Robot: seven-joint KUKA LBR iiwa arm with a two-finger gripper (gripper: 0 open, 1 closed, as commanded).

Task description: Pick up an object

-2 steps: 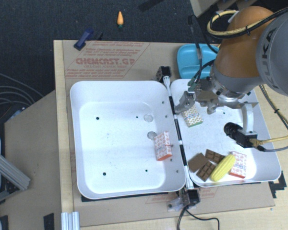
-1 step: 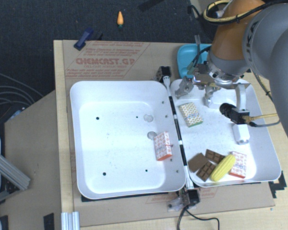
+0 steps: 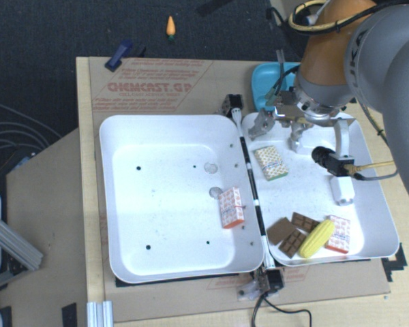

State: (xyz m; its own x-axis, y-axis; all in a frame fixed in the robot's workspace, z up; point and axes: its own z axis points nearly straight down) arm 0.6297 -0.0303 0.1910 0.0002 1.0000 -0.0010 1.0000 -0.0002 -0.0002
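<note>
Pale brown counter [image 3: 157, 80], printed in red lettering [image 3: 150, 86] near its far edge. Two shallow white bins side by side on it, touching along their inner rims: left bin [image 3: 123, 131], right bin [image 3: 375, 213]. Small black fitting [image 3: 232, 103] at the far end of the seam between them, another [image 3: 271, 279] at the near end with a cable trailing off. Blue object [image 3: 266, 80] just behind the right bin's far rim. Dark floor [image 3: 54, 19] beyond, bearing a small blue piece [image 3: 118, 55] at the counter's far left corner and a little orange piece [image 3: 170, 26].
</note>
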